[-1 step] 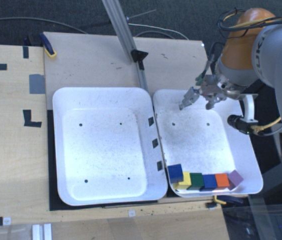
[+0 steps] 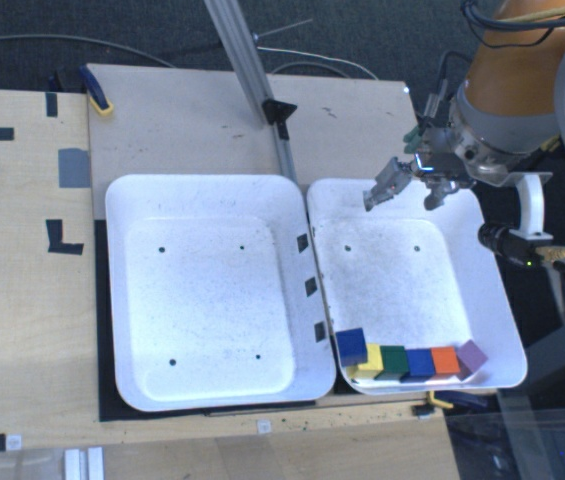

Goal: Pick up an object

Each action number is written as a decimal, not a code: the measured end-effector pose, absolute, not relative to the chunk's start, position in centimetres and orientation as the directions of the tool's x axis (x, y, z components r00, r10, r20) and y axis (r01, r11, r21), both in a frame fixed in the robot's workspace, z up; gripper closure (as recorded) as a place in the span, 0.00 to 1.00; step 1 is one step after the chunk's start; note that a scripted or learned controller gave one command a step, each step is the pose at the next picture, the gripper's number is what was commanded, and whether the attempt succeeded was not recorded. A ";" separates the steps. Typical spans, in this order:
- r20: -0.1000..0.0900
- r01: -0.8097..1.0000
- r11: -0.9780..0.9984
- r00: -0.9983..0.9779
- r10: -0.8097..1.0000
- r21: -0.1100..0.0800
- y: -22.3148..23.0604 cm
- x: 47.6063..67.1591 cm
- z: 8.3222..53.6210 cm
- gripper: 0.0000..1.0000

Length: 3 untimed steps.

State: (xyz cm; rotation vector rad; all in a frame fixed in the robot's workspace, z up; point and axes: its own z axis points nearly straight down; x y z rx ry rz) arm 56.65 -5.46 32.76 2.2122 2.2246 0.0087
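- The arm [image 2: 522, 58] is bulky and rounded, grey with a broad orange band above the wrist.
- Black cables loop over the top of that orange band.
- Below the band sits a silvery wrist flange.
- The gripper [image 2: 410, 190] below the flange has two grey metal fingers [image 2: 386, 186], with thin wires beside it.

I have one fixed camera above the worktop [image 2: 22, 298], looking down at a slant from a moderate height. It frames both white bins [image 2: 212, 288] whole, with the arm [image 2: 522, 68] entering from the right.
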 end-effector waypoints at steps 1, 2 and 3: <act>0.000 1.000 0.002 -0.002 1.000 0.007 -5.9 53.3 39.8 0.00; -0.001 1.000 -0.001 0.001 1.000 -0.002 -8.4 51.9 38.9 0.00; -0.001 1.000 -0.002 0.002 1.000 -0.003 -10.5 49.8 36.8 0.00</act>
